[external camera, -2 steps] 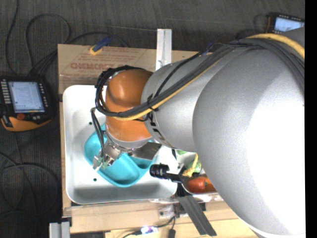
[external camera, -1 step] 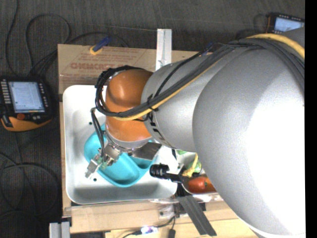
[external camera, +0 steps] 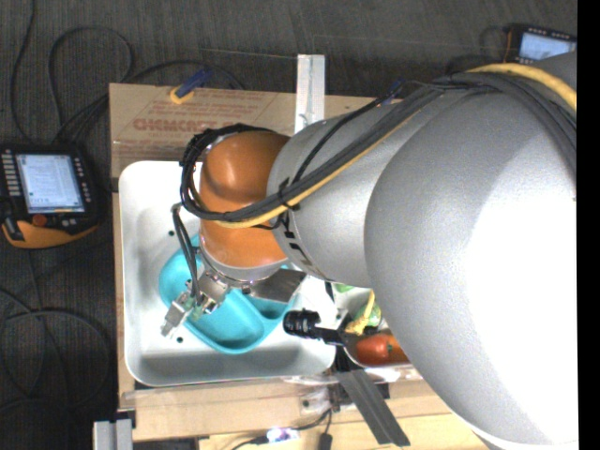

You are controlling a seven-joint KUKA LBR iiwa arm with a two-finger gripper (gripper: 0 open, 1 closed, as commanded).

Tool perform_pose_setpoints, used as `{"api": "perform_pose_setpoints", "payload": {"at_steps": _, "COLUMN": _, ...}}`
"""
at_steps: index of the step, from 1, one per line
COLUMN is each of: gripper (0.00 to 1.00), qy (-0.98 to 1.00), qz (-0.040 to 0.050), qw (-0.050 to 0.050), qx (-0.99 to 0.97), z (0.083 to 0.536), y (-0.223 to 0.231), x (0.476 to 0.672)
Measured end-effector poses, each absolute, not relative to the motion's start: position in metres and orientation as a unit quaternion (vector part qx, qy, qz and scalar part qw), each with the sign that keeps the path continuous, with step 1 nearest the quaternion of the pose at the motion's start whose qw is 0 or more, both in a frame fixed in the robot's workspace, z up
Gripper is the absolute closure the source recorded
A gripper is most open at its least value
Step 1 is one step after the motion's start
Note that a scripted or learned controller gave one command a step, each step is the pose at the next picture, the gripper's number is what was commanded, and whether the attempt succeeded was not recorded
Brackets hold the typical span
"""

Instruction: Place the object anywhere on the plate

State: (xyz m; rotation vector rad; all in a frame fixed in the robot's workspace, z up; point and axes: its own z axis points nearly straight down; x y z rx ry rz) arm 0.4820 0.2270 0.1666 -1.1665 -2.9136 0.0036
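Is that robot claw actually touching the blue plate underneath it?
Cannot tell. In the camera view the gripper overlaps the blue plate in the left white bin, but the arm's bulk hides any contact or gap.

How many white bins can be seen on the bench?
2. The left shallow white bin holds the turquoise plastic plate. The right white bin lies mostly under the grey arm, so some of its contents may be hidden.

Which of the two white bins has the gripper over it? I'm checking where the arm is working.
The left bin, the one holding the turquoise plate. The gripper hangs at the plate's left edge; the right bin is mostly hidden beneath the arm.
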Motion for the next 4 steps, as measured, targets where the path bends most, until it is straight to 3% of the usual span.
{"api": "perform_pose_setpoints", "payload": {"at_steps": 1, "gripper": 0.0, "qy": -0.932, "qz": 0.0015, "qw": 0.0, "qx": -0.361, "z": 0.234, "y": 0.159, "x": 0.484}}
{"api": "perform_pose_setpoints", "payload": {"at_steps": 2, "gripper": 1.0, "qy": -0.933, "qz": 0.0028, "qw": 0.0, "qx": -0.361, "z": 0.243, "y": 0.16, "x": 0.484}}
{"api": "perform_pose_setpoints", "payload": {"at_steps": 3, "gripper": 1.0, "qy": -0.924, "qz": 0.0018, "qw": 0.001, "qx": -0.383, "z": 0.193, "y": 0.222, "x": 0.491}}
{"api": "perform_pose_setpoints", "payload": {"at_steps": 4, "gripper": 0.0, "qy": -0.924, "qz": 0.0017, "qw": 0.001, "qx": -0.383, "z": 0.193, "y": 0.222, "x": 0.491}}
